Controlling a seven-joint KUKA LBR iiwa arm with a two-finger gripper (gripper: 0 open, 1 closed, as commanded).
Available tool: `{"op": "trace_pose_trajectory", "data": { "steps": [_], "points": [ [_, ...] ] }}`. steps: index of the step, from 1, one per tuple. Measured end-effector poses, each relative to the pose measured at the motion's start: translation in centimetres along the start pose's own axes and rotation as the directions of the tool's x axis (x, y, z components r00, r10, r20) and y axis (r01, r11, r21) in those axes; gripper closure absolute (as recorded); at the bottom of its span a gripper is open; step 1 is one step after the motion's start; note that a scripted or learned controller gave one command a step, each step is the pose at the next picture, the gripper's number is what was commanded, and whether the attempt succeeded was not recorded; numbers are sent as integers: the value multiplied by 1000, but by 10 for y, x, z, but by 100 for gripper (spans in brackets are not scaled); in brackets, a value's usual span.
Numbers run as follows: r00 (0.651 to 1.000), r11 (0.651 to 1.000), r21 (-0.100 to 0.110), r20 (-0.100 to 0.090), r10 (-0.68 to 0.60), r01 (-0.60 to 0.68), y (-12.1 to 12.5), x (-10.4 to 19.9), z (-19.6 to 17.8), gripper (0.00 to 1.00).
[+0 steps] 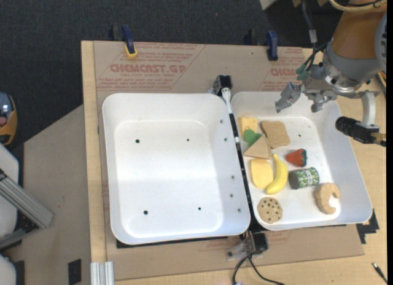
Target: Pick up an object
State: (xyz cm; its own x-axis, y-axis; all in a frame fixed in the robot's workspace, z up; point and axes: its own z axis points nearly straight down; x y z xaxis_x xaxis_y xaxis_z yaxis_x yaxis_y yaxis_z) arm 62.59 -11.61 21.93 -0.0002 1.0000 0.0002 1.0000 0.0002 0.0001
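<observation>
The brown protective sheet point(184, 62) covering the bench board carries red lettering printed on a slant. Behind the left bin point(116, 109) the largest line reads "CHEMCAST" followed by what looks like "G.P", though those last letters are blurred. A smaller red line runs just beneath it, too fine to read. Behind the right bin point(362, 198) the same red print repeats in part, cut off by the bin wall and too faint to read.
</observation>
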Motion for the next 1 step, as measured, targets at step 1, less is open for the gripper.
{"op": "trace_pose_trajectory", "data": {
  "steps": [1],
  "points": [
    [1000,1000,4,-1,5,-5,-30,-37,140,0]
  ]
}}
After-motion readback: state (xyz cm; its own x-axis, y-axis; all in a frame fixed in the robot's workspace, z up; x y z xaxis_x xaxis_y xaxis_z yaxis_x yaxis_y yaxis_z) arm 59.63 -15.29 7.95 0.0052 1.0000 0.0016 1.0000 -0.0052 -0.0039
